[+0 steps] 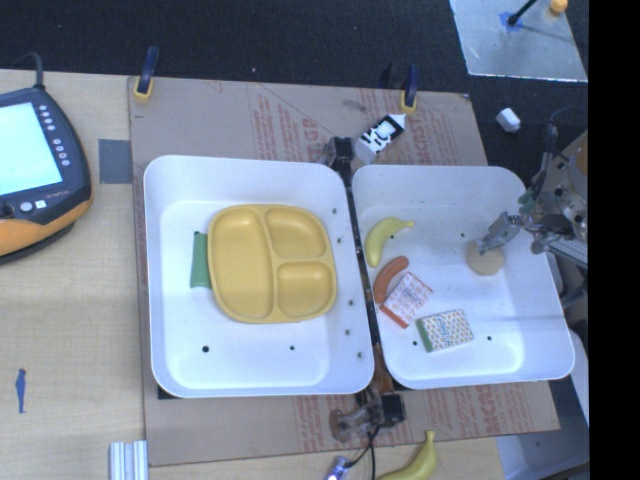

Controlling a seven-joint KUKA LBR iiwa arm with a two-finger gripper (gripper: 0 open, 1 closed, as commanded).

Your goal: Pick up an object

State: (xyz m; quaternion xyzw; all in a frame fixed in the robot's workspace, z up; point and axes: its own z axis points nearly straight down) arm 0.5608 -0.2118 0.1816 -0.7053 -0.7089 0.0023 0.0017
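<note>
Banana [417, 458] sits nearest on the bench; gripper [497, 236], its opening impossible to judge, hovers with the tan disc [486, 260] just at its seven o'clock

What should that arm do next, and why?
Probably lower a little onto the tan round piece and try a grasp. The gripper sits just above it at the right bin's far right side, and nothing shows between its fingers. The banana and packets lie farther left.
</note>
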